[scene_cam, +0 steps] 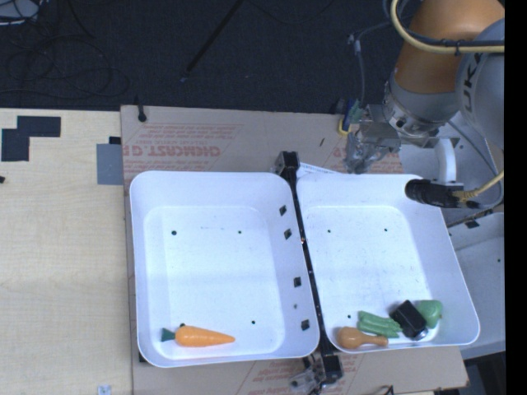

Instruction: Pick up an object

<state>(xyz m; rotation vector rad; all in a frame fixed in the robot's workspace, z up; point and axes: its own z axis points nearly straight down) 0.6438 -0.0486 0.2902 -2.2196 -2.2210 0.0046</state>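
An orange toy carrot with a green top lies at the front of the left bin. In the right bin's front right corner sit a small cluster: a green pod-like piece, a tan pear-shaped piece, a black block and a green rounded piece. My gripper hangs above the far rim of the right bin, well away from all of these, with nothing visible in it.
The two bins meet at a black clamp strip. They rest on a cardboard sheet over a wooden bench. Cables and the arm's orange band fill the upper right.
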